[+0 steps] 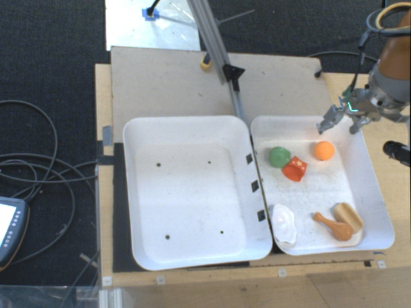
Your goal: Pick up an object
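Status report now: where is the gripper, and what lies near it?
Gripper open, over right bin's far edge, holding nothing. Orange ball nearest, just below it. Green ball and red piece lie apart, not blocking.

Five loose objects lie in the right-hand white bin (372, 191), right of the frame's centre. A small round orange ball (324, 151) sits toward the upper right; left of it and apart rests a round green ball (279, 156), touching a red angular block (295, 169) tilted on its lower right. At the bin's lower left lies a crumpled white cloth-like lump (284, 224); at lower right, a tan drumstick-shaped toy (340, 222)
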Controlling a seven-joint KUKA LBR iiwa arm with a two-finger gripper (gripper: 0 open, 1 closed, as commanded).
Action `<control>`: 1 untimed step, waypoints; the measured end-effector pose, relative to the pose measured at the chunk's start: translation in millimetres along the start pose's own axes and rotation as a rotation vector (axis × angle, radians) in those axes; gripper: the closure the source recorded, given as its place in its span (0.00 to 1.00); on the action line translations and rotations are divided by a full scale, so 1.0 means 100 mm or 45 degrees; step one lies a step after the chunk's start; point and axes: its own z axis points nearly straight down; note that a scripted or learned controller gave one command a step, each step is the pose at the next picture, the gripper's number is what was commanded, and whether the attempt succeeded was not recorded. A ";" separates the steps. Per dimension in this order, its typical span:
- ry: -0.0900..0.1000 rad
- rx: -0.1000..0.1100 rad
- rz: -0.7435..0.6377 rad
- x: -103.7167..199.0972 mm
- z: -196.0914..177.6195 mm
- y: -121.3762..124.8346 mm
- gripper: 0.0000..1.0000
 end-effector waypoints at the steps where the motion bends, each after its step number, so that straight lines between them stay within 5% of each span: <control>1: -0.002 -0.004 -0.002 0.00 -0.02 0.01 0.00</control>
